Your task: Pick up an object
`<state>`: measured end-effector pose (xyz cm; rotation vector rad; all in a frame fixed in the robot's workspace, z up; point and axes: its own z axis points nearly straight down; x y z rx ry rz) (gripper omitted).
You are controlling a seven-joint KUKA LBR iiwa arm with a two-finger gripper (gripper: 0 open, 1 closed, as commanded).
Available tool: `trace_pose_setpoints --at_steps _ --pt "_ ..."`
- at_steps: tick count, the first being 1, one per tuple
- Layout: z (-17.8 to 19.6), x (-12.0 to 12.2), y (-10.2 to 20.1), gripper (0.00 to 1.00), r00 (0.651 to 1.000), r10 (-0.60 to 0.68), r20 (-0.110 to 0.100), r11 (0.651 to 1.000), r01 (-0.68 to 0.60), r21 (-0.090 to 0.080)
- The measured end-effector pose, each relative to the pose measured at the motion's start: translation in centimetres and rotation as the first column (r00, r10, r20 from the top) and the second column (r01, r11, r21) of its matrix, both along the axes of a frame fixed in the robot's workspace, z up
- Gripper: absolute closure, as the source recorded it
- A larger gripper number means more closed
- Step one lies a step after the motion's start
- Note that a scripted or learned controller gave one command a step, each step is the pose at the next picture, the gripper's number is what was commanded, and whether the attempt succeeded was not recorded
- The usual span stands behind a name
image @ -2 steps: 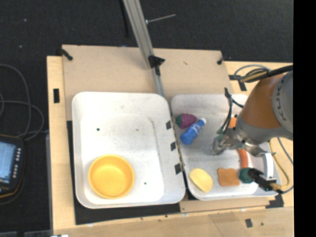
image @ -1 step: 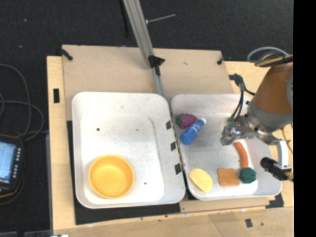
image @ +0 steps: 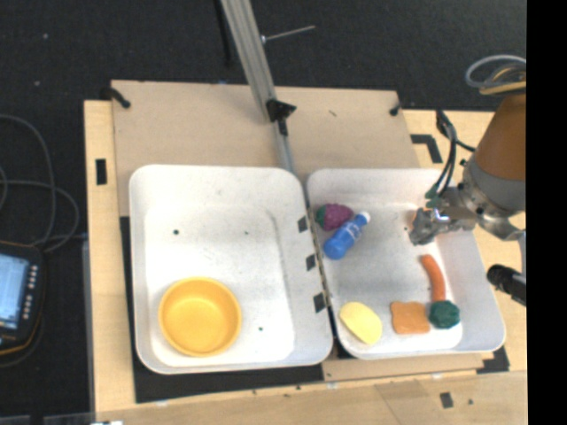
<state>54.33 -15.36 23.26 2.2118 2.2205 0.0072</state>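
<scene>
A: In the camera view, what lies in the right bin (image: 390, 184)?

B: A blue bottle (image: 345, 235) with a white cap, tilted, touching a purple lump (image: 333, 215) near the bin's left wall. Along the front edge sit a pale yellow oval (image: 361, 322), an orange block (image: 409, 317) and a dark green ball (image: 444, 313) (the ball meets the lower end of a thin orange carrot-like stick (image: 433, 275)).

A: And the left bin (image: 213, 193)?

B: A yellow bowl (image: 200, 315) in its front left corner. A grey metal pole (image: 252, 56) slants over the table (image: 177, 122) behind the bins.

A: The tool?

B: The tool (image: 423, 227) hangs over the right bin's right half, just above the stick's upper end, well apart from the bottle. Nothing shows between its fingers; I cannot tell whether they are spread or pressed together.
</scene>
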Motion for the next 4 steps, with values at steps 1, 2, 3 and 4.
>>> trace_pose_setpoints --at_steps 1,2,3,4 --pt "-0.8 0.1 5.5 1.00 1.000 0.002 -0.007 1.000 -0.002 0.002" --pt "-1.5 0.4 11.0 1.00 1.000 0.003 -0.008 1.000 -0.003 0.003" --pt "-0.4 1.5 16.2 1.00 1.000 0.004 -0.006 1.000 -0.004 0.004" --pt "0.6 1.1 20.8 1.00 1.000 0.004 -0.006 1.000 -0.004 0.004"
